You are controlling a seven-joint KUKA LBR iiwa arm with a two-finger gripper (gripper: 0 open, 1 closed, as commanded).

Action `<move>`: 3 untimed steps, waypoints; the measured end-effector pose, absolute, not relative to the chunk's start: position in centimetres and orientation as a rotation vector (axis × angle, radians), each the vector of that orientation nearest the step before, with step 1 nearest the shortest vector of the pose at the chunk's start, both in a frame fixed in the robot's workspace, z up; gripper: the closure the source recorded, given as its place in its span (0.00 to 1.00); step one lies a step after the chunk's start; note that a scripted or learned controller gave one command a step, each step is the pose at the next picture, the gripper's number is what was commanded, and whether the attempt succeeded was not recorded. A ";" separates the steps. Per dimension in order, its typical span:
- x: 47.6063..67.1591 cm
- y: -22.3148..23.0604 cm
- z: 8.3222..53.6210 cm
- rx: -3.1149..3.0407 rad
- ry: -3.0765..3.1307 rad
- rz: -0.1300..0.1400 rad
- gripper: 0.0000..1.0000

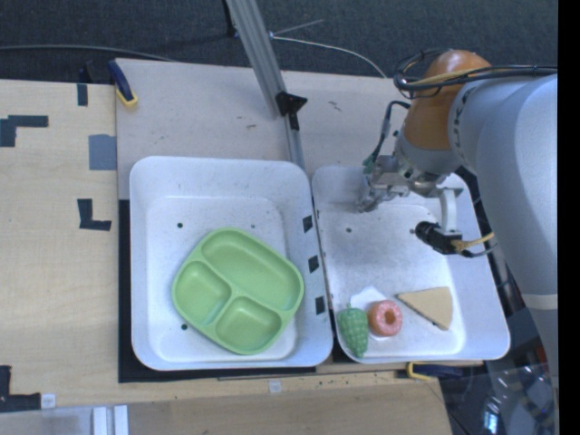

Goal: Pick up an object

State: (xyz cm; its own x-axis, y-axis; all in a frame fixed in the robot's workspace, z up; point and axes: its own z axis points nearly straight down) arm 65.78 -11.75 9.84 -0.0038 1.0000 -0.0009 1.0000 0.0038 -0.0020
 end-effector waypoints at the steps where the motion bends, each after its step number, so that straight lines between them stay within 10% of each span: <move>1: 65.8 -10.6 15.2 -2.221 -2.227 -0.005 1.00; 3: 66.2 -9.7 25.6 -2.221 -2.226 -0.004 1.00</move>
